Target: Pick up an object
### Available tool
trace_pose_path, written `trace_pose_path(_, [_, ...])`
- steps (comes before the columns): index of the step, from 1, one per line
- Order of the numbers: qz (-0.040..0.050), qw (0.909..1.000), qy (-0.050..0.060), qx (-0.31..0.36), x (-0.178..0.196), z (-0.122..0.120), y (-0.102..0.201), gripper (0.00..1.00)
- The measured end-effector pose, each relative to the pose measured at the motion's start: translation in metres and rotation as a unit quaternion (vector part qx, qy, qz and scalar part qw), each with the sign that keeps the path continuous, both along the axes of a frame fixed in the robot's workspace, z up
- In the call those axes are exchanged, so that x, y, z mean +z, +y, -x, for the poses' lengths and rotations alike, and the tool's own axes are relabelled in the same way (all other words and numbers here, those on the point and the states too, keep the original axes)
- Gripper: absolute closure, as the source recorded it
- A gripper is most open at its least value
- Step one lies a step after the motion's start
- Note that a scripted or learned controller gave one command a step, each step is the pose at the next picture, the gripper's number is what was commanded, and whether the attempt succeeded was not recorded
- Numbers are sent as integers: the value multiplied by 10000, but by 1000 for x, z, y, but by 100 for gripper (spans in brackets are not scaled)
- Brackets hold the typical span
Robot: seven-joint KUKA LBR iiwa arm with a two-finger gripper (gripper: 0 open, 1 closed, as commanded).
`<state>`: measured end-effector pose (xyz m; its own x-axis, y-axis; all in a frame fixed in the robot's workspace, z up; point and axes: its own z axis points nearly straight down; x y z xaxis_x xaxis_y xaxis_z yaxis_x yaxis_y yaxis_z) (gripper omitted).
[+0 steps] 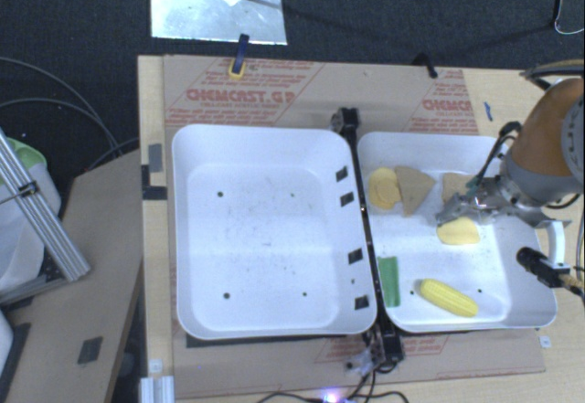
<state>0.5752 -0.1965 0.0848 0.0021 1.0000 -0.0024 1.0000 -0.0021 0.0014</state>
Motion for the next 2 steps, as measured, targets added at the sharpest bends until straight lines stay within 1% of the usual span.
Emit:
trace_pose_path(1, [-21,10000,37,-13,-1,94,-12,0])
trace_pose_path(2, [-3,10000,-25,44,0,35,-9,0])
